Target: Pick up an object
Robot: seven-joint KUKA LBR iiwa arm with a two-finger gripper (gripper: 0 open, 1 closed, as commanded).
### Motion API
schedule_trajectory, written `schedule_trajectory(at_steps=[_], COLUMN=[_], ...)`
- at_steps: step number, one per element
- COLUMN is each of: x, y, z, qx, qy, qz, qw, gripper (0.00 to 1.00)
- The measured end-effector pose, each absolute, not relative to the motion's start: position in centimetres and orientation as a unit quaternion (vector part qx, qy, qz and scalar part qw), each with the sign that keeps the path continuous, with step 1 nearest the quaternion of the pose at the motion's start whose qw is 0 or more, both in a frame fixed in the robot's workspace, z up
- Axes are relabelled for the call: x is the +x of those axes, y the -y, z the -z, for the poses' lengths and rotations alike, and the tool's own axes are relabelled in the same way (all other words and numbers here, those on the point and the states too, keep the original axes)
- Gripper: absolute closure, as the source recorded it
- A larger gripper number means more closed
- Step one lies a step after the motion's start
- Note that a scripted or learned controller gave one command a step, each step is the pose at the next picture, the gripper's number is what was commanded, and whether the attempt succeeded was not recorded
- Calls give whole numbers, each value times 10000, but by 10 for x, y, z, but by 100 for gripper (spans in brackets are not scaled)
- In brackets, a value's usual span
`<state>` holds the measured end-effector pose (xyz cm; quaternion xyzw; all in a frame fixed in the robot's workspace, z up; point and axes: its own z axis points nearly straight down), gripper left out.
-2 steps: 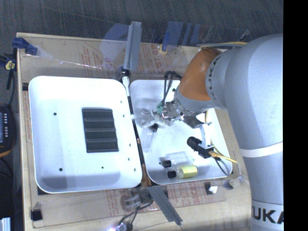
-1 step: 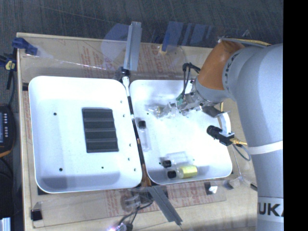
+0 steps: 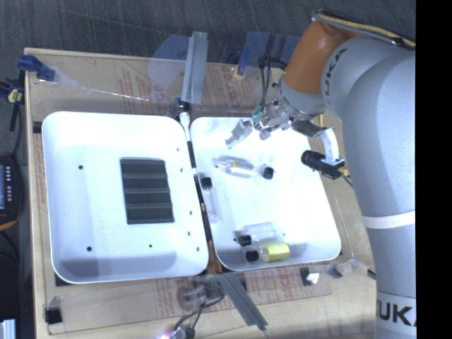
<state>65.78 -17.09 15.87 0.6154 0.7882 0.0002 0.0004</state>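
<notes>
My gripper [image 3: 248, 128] hangs over the far edge of the right bin [image 3: 318, 221], below the arm's orange band [image 3: 313, 56]. Just in front of it lies a clear tube [image 3: 234, 166] beside a small black cap [image 3: 268, 172]. Against the right bin's left wall sits a clear piece with a black end [image 3: 207, 183]. Near the front wall rest a clear bottle [image 3: 258, 232] and a yellow bottle with a black cap [image 3: 273, 252]. A dark ribbed block [image 3: 147, 190] lies flat in the left bin [image 3: 70, 140]. Nothing can be seen held in the gripper.
The thick grey arm [image 3: 378, 154] covers the right side of the bench, and a black knob [image 3: 316, 161] sticks out from it over the right bin. A metal bar [image 3: 193, 66] and blue clamps [image 3: 256, 51] stand behind the bins. The divider between the bins [image 3: 195, 182] runs front to back.
</notes>
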Motion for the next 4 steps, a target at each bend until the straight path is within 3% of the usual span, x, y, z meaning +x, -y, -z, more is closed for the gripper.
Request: schedule_trajectory(at_steps=[1,2,3,4], x=[614,614,614,523], y=[123,123,123,147], z=[-92,-103,-103,-91], qx=[5894,5885,5884,5778], qy=[-8078,-8085,-8086,-8162], qz=[5,5,6,7], qw=[5,6,7,-20], gripper=[0,100,0,0])
